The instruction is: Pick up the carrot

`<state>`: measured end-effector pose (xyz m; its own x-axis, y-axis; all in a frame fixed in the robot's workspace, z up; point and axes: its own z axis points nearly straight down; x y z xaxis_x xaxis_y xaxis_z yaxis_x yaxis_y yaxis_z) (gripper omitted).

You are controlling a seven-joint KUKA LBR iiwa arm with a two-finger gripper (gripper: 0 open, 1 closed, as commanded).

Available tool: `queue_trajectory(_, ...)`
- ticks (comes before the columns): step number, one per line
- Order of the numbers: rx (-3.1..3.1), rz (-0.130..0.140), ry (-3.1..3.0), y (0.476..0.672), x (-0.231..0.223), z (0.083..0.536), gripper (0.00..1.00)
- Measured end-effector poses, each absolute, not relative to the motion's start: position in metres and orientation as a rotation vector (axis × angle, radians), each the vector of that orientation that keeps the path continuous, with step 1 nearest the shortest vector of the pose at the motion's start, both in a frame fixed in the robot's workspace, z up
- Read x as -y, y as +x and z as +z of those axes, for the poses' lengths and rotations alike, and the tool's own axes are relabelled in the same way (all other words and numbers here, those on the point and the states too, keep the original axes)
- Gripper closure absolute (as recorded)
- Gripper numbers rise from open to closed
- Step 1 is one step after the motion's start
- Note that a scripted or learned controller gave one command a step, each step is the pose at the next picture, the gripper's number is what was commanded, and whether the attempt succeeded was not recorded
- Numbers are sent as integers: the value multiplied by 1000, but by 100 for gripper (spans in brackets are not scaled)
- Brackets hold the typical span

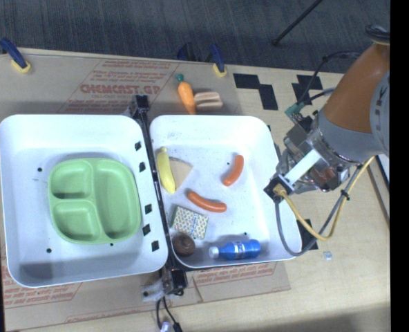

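Note:
The carrot (186,95), orange with a small green top, lies on the bench just behind the right bin's far rim, outside both bins. It lies right beside a tan bun-like piece (208,101). My gripper (316,172) hangs at the right bin's right rim, well to the right of the carrot and nearer the front. Nothing shows in its grasp.
The right bin (263,131) holds a banana (166,170), a pale wedge (182,171), two sausages (233,169) (206,202), a patterned square packet (190,222), a brown round piece (184,243) and a blue bottle (236,249). A green divided plate (94,199) sits in the left bin (18,133).

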<state>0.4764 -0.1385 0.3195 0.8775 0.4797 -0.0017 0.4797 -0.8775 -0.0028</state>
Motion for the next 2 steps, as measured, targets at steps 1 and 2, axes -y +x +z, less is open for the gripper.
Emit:
queue_trajectory(1, 548, 8, -3088, 480, 194, 287, 100)
queue_trajectory(2, 327, 6, -3122, 476, 210, 299, 100)
